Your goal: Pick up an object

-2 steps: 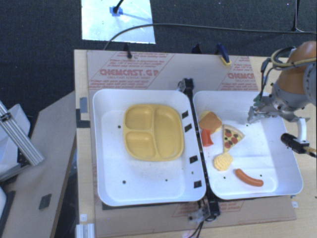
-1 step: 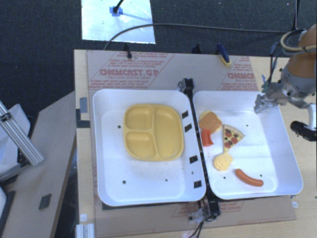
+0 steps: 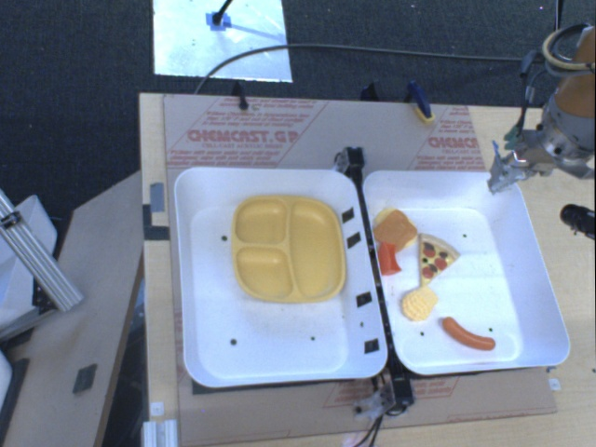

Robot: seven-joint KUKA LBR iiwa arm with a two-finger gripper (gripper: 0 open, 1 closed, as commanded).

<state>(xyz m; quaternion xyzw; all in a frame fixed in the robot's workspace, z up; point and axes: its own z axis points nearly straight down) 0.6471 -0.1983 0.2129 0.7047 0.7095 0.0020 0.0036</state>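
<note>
A robot's tool (image 3: 504,174), its grip state impossible to tell, hovers over the far right rim of the right bin (image 3: 545,277), apparently approaching, so next it must descend left toward the pizza slice (image 3: 436,256) below.

One fixed camera watches me from above, tilted down at a slant so that the table (image 3: 279,128) and both white bins (image 3: 214,361) sit fully in frame. It stands far enough back to take in dark floor beyond the table's far edge. My arm (image 3: 563,110) enters from its right side.
</note>
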